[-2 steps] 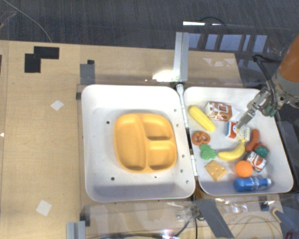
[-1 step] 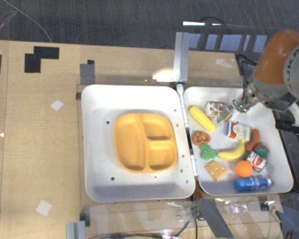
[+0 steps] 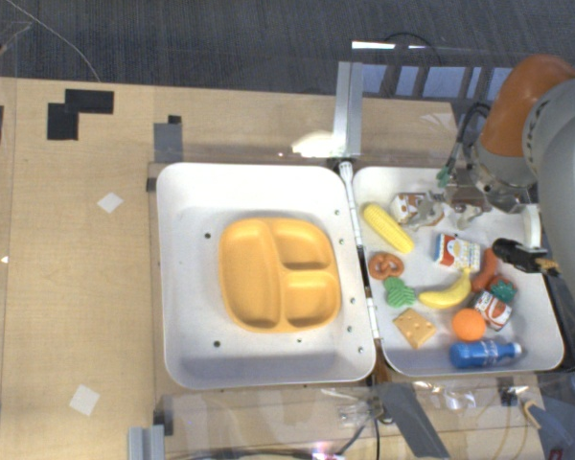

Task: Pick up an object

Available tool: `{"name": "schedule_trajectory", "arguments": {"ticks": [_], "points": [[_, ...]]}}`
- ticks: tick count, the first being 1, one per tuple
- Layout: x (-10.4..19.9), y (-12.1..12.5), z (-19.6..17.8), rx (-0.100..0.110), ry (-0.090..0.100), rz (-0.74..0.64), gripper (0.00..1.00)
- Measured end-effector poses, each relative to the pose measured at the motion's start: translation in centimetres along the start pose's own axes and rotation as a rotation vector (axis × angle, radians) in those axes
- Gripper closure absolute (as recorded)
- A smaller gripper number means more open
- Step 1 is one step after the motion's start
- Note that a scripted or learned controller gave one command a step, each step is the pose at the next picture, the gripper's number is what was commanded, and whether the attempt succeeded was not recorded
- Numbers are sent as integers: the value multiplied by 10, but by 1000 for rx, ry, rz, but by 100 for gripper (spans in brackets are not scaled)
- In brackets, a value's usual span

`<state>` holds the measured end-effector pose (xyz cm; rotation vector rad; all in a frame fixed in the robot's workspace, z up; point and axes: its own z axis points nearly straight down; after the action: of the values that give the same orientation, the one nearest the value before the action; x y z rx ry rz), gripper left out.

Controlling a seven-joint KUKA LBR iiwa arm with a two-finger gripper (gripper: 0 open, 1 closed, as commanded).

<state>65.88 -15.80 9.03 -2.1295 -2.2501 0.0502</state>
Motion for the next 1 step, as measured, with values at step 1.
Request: {"name": "schedule_trajectory", "arguments": {"ticks": [1], "points": [[2, 0, -11, 3, 1, -10, 100]]}}
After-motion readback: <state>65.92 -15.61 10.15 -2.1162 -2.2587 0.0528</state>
